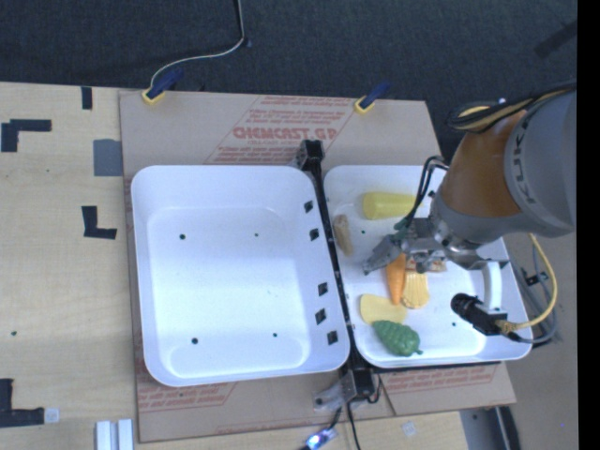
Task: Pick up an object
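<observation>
My pincer (405, 251): grip state unclear. Orange carrot toy (397, 280) just beneath it; looks light, stiff, slick plastic. Grasp across its middle.

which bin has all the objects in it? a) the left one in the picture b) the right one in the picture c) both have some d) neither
b: the yellow block, the orange piece and the green object all lie in the right bin, beneath the gripper; none lie in the left bin.
</observation>
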Robot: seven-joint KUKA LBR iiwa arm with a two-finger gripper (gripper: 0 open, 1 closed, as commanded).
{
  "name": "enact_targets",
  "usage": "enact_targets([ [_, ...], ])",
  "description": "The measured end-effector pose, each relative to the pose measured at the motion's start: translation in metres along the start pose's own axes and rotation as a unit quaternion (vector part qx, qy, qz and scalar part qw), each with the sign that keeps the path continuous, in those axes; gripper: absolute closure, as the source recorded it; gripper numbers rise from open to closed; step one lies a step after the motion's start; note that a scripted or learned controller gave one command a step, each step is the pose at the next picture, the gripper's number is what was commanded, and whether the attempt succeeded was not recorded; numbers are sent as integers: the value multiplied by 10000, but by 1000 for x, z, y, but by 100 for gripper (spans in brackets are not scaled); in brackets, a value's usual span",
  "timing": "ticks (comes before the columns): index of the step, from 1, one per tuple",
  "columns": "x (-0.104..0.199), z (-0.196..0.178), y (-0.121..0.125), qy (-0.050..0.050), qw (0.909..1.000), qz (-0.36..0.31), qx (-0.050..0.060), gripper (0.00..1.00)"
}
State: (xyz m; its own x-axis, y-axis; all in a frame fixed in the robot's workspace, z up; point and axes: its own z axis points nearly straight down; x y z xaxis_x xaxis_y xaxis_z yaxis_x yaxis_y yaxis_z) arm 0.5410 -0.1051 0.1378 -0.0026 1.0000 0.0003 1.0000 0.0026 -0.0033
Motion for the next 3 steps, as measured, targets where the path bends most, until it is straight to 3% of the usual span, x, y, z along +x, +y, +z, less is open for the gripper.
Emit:
enact_targets([
  [1,0,-13,-2,4,10000,5,4,100],
  [2,-34,53,-55,-3,10000,40,-13,100],
  [3,-18,53,40,-5,10000,-18,-41,100],
])
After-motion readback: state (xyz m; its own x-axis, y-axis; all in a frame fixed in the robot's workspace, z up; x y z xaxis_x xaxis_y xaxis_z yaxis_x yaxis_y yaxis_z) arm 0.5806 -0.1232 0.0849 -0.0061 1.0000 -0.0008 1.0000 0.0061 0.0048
